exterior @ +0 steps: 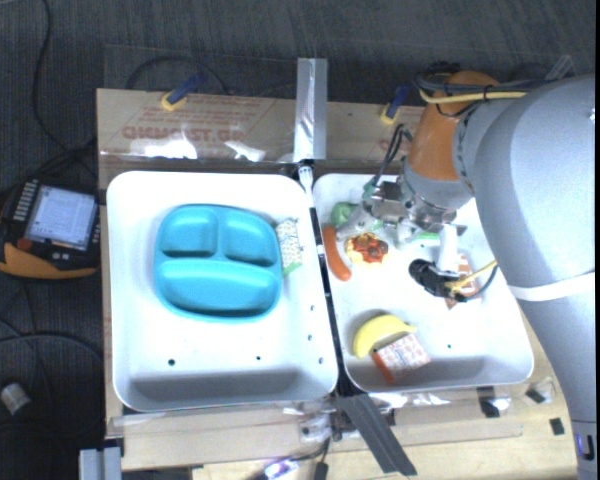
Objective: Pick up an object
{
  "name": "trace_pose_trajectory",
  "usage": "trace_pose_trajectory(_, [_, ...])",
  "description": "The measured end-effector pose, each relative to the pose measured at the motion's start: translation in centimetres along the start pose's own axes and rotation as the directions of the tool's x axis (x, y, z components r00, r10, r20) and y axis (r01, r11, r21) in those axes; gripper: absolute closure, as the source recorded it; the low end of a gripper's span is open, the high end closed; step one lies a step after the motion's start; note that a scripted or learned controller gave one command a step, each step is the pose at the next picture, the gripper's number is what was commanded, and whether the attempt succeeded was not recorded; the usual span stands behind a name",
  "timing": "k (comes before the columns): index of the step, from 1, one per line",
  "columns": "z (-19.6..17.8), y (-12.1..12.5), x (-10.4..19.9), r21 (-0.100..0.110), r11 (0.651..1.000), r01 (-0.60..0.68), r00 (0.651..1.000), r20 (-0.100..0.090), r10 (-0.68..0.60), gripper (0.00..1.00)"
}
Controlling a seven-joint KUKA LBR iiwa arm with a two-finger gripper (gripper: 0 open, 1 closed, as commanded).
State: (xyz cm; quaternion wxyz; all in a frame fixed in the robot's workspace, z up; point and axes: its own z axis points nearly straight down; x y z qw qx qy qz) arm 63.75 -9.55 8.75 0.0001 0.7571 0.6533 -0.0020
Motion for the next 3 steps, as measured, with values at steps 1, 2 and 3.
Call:
trace_pose_trajectory(1, [-0.1,-3.1,-1.6,-0.010,0.999,-0.052,0.999,-0.001,0.052,0.00])
trace_pose_trajectory(2, [-0.7,-3.2,-1.5,-0.001,0.999,-0.049,0.999,0.001,0.049,1.00])
trace_pose_trajectory(3, [-10.1,-0.4,1.7,0.007,0.998,0.070,0.998,0.000,-0.070,1.00])
